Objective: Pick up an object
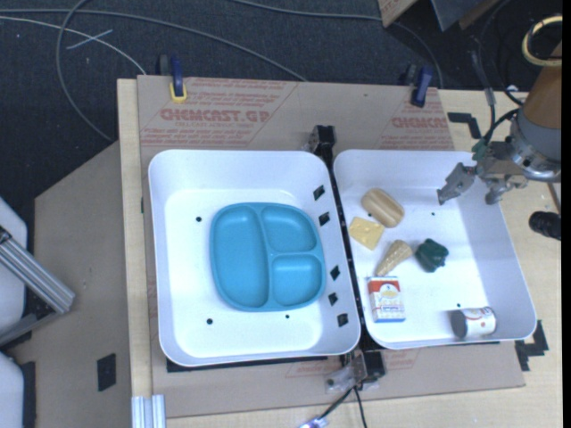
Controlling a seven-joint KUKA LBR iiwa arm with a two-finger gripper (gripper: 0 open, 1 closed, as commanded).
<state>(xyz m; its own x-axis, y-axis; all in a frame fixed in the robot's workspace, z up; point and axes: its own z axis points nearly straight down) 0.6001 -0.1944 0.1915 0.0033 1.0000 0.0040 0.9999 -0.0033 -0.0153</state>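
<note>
The right bin (500,266) holds several small items: a tan bread roll (383,206), a pale yellow cheese wedge (366,231), a beige cone-shaped piece (393,258), a dark green lump (433,254), a red and white carton (385,298) and a small can (473,322) lying on its side. My gripper (475,185) hovers over the bin's far right part, open, with nothing between its fingers. It is well to the right of the bread roll and above the green lump.
The left bin (178,185) holds a blue divided plate (267,255). A black divider with clips runs between the bins (332,239). Clamps (177,77) hold the cardboard sheet at the back, and cables lie on the dark floor beyond.
</note>
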